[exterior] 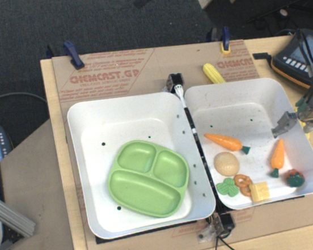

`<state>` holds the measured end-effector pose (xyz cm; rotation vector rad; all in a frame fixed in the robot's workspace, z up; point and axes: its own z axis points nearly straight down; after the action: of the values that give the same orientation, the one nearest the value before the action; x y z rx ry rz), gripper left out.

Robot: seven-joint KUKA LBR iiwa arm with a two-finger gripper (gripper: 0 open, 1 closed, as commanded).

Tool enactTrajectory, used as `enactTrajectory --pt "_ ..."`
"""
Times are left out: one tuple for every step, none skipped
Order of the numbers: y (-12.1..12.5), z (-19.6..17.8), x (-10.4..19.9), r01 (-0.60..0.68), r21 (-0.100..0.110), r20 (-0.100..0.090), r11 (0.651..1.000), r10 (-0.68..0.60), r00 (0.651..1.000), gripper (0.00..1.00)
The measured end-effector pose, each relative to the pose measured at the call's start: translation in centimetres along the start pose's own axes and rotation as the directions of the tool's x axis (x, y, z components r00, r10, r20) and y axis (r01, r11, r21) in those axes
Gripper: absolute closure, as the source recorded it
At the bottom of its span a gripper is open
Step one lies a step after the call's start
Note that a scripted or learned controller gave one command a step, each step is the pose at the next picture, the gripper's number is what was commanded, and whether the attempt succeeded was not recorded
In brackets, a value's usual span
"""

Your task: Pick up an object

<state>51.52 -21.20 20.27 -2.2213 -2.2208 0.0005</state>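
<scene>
Camera view showed the gripper (286, 123) at the right bin's (238, 96) right rim, its opening impossible to tell, just above a small carrot (277, 155). That carrot looked like light, stiff, smooth plastic, likely slippery; its thick orange middle seemed the best hold.

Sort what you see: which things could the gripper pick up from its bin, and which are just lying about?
For the job: gripper, two carrots, beige ball, pretzel, cheese wedge, tomato, green leaf.
Lying about: green tray, corn cob, blue clamps.
</scene>
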Motion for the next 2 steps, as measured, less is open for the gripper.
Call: enactTrajectory --pt "0.7 -0.7 9.3 0.009 0.002 -0.004 1.000 -0.009 1.000 0.00" --pt "2.2 12.4 10.6 0.002 0.003 -0.002 1.000 -0.002 1.000 0.00"
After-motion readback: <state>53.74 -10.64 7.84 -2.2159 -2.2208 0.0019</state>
